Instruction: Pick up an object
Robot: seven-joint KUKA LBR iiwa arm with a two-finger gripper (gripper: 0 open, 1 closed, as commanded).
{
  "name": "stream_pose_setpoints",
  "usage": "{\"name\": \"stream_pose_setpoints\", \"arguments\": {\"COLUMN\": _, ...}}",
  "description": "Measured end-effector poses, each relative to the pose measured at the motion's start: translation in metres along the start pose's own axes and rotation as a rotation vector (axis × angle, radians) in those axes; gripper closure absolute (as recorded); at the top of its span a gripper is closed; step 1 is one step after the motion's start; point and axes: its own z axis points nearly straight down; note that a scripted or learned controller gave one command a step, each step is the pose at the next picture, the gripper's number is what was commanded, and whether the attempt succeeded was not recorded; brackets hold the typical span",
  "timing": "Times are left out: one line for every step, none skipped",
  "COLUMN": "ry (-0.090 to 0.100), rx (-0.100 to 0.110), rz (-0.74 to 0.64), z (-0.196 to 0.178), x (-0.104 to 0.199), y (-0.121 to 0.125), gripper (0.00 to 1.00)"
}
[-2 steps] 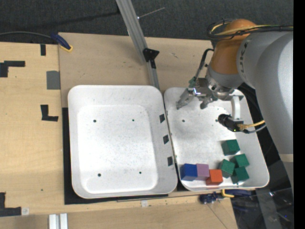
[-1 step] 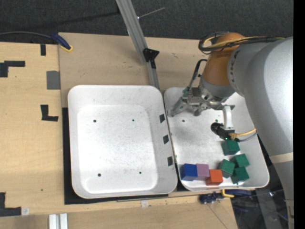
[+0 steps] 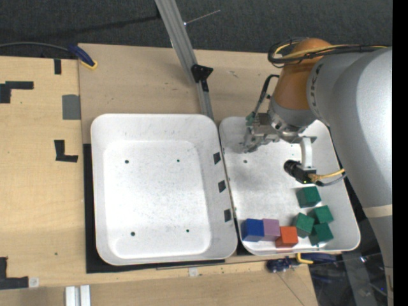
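far from the blocks, with the bin wall close

my gripper (image 3: pixel 250 140) hangs over the far end of the right bin (image 3: pixel 268 183), near its upper left corner and close to the wall it shares with the left bin (image 3: pixel 153 247). at this slant my fingers are a small dark blur, so i cannot tell whether they are spread or closed, and i see nothing between them.

what worries me most, as a guess: dropping straight down here would meet bare white floor and i would come up with nothing. the near wall is another risk, since a descent this close to it could catch a finger on the rim.

the things worth taking all lie at the near end of the same bin, well apart from me. a blue block (image 3: pixel 253 229), a lilac block (image 3: pixel 271 227) and an orange block (image 3: pixel 287 236) sit touching in a row by the near wall; squeezing one could nudge or jam against its neighbours. four green blocks (image 3: pixel 313 218) cluster to the right of them, one a little apart toward me, and it looks the easiest pick.
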Motion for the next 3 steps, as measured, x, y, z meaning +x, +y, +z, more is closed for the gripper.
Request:
{"name": "stream_pose_setpoints", "arguments": {"ry": 0.0, "rx": -0.005, "rz": 0.001, "z": -0.043, "x": -0.002, "y": 0.003, "gripper": 1.0}}
{"name": "stream_pose_setpoints", "arguments": {"ry": -0.001, "rx": -0.007, "rz": 0.001, "z": -0.093, "x": -0.006, "y": 0.013, "gripper": 1.0}}
{"name": "stream_pose_setpoints", "arguments": {"ry": 0.0, "rx": -0.002, "rz": 0.001, "z": -0.104, "x": -0.005, "y": 0.013, "gripper": 1.0}}
